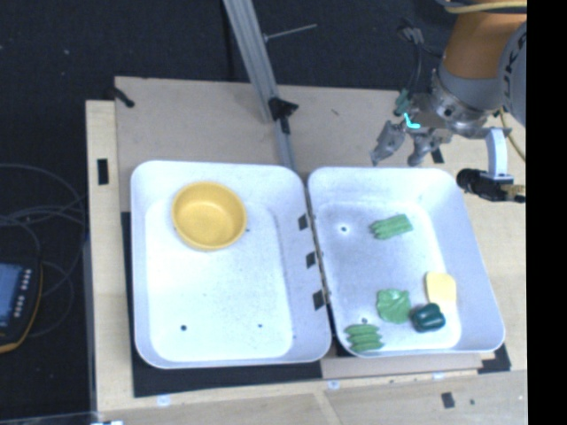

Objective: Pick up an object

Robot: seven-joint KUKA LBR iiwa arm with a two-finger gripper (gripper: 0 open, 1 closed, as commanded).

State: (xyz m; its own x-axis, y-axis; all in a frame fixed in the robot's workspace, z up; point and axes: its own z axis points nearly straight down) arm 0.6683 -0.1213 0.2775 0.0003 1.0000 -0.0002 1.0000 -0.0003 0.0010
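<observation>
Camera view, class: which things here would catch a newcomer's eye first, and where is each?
The yellow bowl stands out most, sitting alone toward the far-left corner of the left bin. Next comes the gripper, open, hovering above the far edge of the right bin. Small green pieces and a yellow block cluster in that bin's near-right part.

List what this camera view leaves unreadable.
- Grey two-finger gripper: small and blurred above the right white bin; nothing visible between its parts.
- Orange-banded arm: cut off by the top edge.
- Dark green rounded object: too small to identify.
- Yellow block: shape unclear.
</observation>
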